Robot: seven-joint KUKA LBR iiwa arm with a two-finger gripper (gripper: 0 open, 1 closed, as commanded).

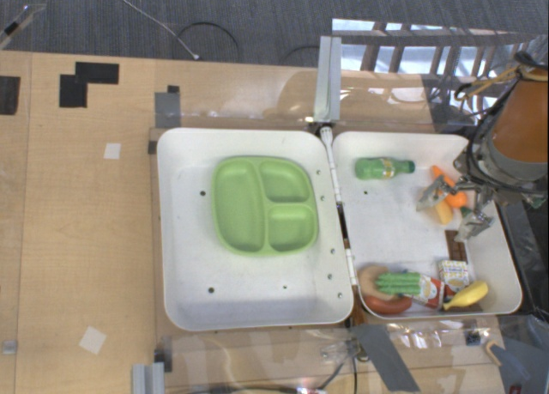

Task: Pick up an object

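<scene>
From the camera above, the wooden bench carries two shallow white bins side by side. The left bin holds a green divided plate lying flat near its middle, its three compartments facing up.

The right bin holds the loose objects. A green bottle lies on its side toward the far edge, just right of the wall between the bins. Along the near edge sits a cluster: a round tan and red piece with a green ribbed item lying across it, a small printed packet to the right, and a yellow banana touching the near right corner.

The arm reaches in from the right, its orange band above the right bin's far right part. The tool hangs over the right side of that bin, its two metal fingers spread apart, with an orange object between them near their base; whether the fingers actually press on it cannot be told.
</scene>
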